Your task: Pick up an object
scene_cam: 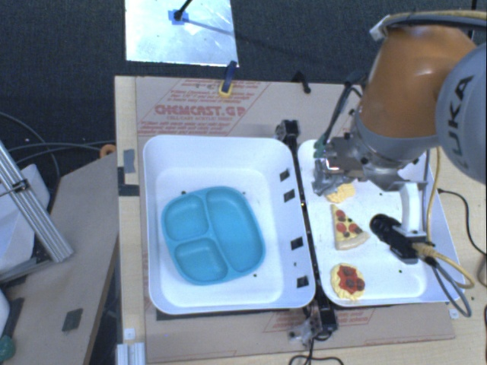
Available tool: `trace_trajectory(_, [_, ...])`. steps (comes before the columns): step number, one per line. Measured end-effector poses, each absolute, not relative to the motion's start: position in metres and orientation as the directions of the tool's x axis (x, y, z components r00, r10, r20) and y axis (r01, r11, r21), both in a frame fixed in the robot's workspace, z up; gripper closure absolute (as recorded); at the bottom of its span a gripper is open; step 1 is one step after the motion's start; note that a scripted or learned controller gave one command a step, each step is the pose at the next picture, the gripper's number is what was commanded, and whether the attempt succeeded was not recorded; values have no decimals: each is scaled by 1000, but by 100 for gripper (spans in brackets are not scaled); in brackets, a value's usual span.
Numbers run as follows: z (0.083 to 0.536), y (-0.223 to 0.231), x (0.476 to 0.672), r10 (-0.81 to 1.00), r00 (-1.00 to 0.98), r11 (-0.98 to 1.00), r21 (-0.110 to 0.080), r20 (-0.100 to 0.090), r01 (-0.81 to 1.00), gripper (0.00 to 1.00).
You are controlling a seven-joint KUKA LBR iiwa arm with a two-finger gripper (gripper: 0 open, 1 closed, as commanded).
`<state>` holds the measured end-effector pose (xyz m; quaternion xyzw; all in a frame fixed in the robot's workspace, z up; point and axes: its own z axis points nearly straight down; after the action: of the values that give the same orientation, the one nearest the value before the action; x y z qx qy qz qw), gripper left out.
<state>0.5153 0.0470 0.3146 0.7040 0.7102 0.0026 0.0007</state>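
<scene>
End effector [329, 172] at upper left of right bin [389, 278]; how wide it stands, cannot tell.
Nearest target: pale yellow piece [342, 193] just below it; pizza slice [348, 230] and round tart [348, 280] lower in frame. Advise centring on one piece, clear of the bin wall. Cardboard [199, 110] reads "CHEMCAST GP"; arm [415, 74] shows "UKA".

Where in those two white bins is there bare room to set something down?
The left bin has bare floor behind the blue plate and beside it toward the other bin. The right bin is crowded: the gripper hangs over a yellow piece, with a pizza slice and a round pizza nearer the front.
</scene>
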Motion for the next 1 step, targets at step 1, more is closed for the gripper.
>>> trace_trajectory(1, [259, 102, 496, 1000, -9, 9, -3, 2, 1000, 100])
